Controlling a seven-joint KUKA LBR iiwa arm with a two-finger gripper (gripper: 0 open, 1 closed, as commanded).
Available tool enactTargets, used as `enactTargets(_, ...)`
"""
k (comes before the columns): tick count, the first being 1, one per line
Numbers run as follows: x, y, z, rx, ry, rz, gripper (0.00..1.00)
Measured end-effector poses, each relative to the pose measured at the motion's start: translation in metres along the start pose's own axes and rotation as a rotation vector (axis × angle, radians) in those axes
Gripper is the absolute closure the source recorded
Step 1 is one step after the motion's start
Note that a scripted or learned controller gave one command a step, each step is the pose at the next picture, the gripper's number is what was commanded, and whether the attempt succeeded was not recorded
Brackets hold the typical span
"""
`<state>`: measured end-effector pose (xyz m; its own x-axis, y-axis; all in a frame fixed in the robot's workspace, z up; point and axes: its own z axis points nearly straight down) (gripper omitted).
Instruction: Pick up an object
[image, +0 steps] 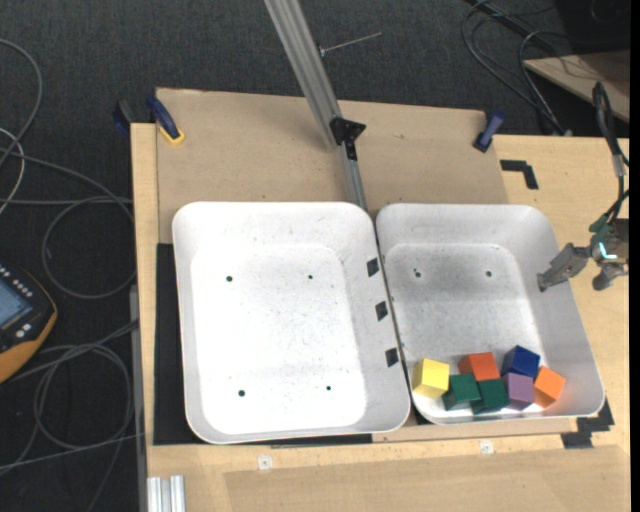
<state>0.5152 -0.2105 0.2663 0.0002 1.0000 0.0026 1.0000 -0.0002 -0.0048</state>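
Two white bins sit side by side, the left bin (275, 320) in the middle of the frame and the right bin (470, 300) beside it. In the lower right part of the frame lie seven blocks: one yellow block (432, 377), two green blocks (463, 389) (491, 397), two orange blocks (482, 365) (549, 384), one blue block (522, 359) and one purple block (520, 388). Two blue clamps (166, 122) (489, 129) sit at the upper left and upper right.

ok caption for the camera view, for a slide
Gripper at the right bin's right rim, open, apart from coloured blocks clustered in its near corner; left bin alongside.
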Motion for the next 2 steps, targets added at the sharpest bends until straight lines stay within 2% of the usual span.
enactTargets(1, 0.0, 0.001, -0.002, -0.004, -0.001, -0.001, 0.0)
enactTargets(2, 0.003, 0.003, 0.061, 0.002, 0.0, 0.0, 0.0)
